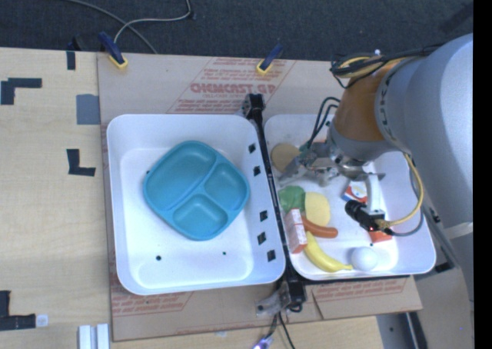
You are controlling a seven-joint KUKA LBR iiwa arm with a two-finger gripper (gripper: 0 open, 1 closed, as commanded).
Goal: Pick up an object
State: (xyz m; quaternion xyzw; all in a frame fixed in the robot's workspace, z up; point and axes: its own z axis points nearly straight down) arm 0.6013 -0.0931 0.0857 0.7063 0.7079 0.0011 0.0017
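My gripper [314, 167] is low in the right bin [407, 263], near its left wall. It sits between a tan round piece [283, 155] at the upper left and a green piece [291, 197] and a yellow piece [317, 206] just below it. Further down lie an orange sausage [320, 229], a banana [323, 257], a white ball [364, 257] and a red and white packet [296, 228]. Nothing can be seen held in the gripper, and the wrist covers part of the bin's middle.
The left bin [131, 247] holds a blue divided plate [197, 189]. A black divider with clips [265, 194] runs between the bins. The grey arm with its orange band [361, 109] and cables [400, 217] covers the right bin's upper right.
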